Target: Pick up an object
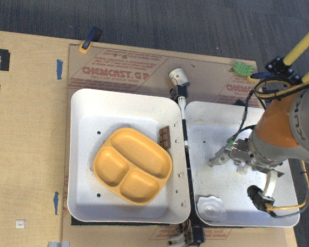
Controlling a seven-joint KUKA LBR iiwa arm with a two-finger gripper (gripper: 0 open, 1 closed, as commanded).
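Two white bins sit side by side on the surface.
Left bin (82, 140): yellow divided tray (133, 164). Right bin (208, 131): clear cup (210, 208), gripper (237, 155); jaws' state unclear.

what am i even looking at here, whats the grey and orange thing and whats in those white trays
This is one camera fixed above a workbench, looking down at a slant. The grey and orange thing is a robot arm reaching in from the right; its gripper hangs over the right bin. Its job is to pick up an object. The left bin holds a yellow divided plate and a small brown block at the plate's upper right. A clear plastic piece lies near the right bin's front edge. I see nothing between the gripper's fingers.
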